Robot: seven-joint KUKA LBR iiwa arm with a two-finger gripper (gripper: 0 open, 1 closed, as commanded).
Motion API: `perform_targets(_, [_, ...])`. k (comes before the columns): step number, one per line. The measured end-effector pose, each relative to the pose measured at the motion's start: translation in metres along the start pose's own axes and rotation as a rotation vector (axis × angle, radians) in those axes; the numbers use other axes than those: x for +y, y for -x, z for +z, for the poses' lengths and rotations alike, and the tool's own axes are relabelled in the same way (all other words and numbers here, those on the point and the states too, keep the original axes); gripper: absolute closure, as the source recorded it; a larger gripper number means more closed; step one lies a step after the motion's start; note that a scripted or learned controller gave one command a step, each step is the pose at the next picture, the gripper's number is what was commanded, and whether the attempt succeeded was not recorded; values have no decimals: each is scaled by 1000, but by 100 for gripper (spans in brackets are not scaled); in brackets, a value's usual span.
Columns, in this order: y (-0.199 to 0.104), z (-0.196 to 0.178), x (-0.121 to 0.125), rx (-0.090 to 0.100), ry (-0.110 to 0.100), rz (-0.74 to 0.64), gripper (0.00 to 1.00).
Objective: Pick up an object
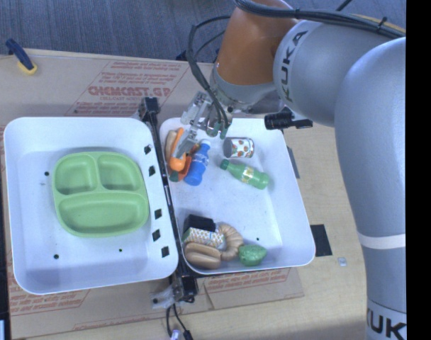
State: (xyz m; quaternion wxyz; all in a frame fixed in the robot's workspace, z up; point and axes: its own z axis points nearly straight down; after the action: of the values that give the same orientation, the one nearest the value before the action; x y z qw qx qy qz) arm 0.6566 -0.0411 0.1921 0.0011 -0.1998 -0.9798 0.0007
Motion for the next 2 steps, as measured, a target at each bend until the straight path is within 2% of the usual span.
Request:
perform_targets(1, [19,85,-78,-2,0,233,0])
perform_targets(2, [12,90,-63,-23,2,446,0])
